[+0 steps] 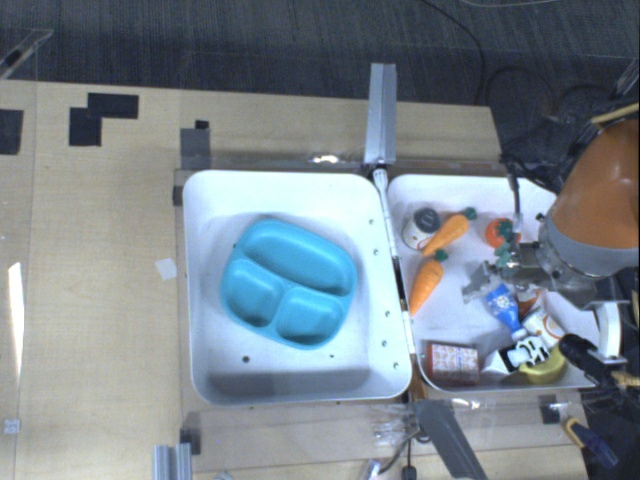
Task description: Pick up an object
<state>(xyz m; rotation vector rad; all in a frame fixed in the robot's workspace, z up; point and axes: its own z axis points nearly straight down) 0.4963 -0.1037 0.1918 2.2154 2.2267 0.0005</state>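
— Where are the jaws (492, 276)?
— Low in the right bin (470, 190), over a blue-and-white packet (503, 306); I cannot tell how they stand.
— And the pickable things?
— Two carrots (437, 258) lie left of them; a divided blue tray (288, 280) fills the left bin (215, 268).

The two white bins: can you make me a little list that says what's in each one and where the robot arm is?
left bin: a blue tray with three compartments
right bin: two orange carrots, a small round grey and white thing, a small brown box near the front edge, a blue packet, a yellow thing in the front corner
robot arm: reaches in from the right, over the right bin
gripper: low over the clutter, by the blue packet
holding anything: cannot tell
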